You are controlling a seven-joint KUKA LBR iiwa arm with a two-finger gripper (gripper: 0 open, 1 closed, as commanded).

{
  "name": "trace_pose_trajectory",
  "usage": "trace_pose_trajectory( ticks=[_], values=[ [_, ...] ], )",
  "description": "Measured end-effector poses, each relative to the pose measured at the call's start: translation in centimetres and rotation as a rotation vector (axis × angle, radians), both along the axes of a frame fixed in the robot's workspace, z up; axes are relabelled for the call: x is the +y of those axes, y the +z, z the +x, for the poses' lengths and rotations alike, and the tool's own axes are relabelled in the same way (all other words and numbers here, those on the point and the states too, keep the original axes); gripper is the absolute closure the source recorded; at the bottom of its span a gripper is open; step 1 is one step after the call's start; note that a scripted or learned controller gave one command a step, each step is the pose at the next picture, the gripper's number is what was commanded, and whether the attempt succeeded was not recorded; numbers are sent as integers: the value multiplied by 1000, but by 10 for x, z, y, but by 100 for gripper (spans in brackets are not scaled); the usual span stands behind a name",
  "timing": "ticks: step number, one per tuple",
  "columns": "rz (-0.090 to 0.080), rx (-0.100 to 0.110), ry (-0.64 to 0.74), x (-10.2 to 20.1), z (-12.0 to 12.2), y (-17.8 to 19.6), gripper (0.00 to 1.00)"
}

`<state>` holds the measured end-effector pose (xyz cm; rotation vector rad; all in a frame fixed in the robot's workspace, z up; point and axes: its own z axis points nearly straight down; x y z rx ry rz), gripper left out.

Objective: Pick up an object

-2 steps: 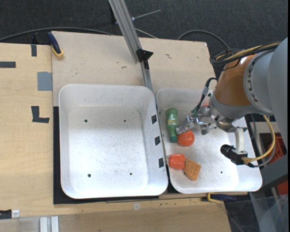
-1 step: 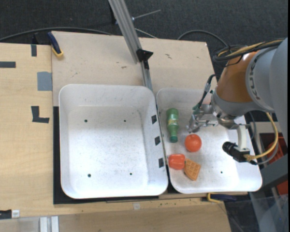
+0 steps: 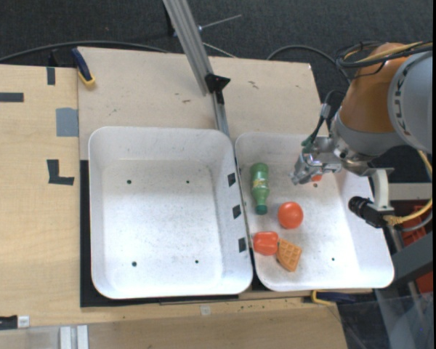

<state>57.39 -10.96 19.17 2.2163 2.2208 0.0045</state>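
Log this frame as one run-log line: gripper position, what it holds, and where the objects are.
gripper: over right bin, nothing visibly held | right bin: green bottle, orange ball, red piece, waffle piece | pick: not yet done

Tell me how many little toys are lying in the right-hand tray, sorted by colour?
Green: 1, the bottle
Red-orange: 2, the round ball and the squat piece
Tan-orange: 1, the waffle-like square
Total: 4, all in the right bin
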Motion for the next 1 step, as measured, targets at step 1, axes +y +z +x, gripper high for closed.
trace_pose_trajectory(
  ticks=[1],
  values=[
    [0, -1, 0, 1, -1, 63, 100]
  ],
)
